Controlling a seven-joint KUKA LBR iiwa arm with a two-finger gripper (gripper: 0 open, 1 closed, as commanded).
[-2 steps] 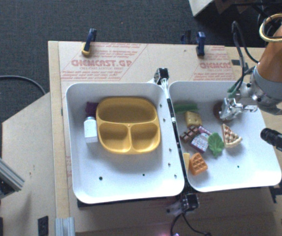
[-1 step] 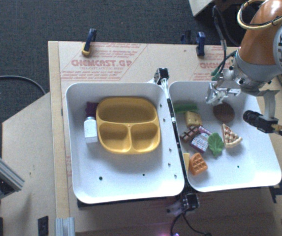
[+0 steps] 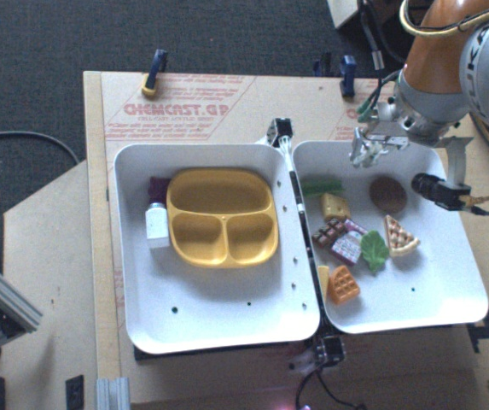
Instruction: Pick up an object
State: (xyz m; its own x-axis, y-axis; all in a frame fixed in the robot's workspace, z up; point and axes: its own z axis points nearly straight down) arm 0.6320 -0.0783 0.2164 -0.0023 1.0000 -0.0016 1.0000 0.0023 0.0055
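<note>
1. Red lettering is printed on the brown board (image 3: 227, 101) under the bins — it can be read roughly as "CHEMCAST GP", with smaller lines below that cannot be made out.
2. Two white bins are counted on the desk, side by side: the left bin (image 3: 133, 254) and the right bin (image 3: 449, 289).
3. In the left bin one yellow divided plate (image 3: 223, 216) is seen, with three compartments; just beside its left edge one small white bottle (image 3: 157, 225) is set, and a dark purple item (image 3: 159, 186) lies behind that.
4. In the right bin about eight toy foods are counted: a green strip (image 3: 321, 186), a cheese wedge (image 3: 335, 205), a brown round cookie (image 3: 388, 194), a pizza slice (image 3: 400, 235), a chocolate bar (image 3: 329, 230), a pink block (image 3: 346, 247), a green leaf (image 3: 374, 250) and an orange waffle (image 3: 342, 285).
5. The gripper (image 3: 365, 154) is held over the far edge of the right bin — nothing is seen between its fingers, and whether it is open or closed cannot be told.
</note>
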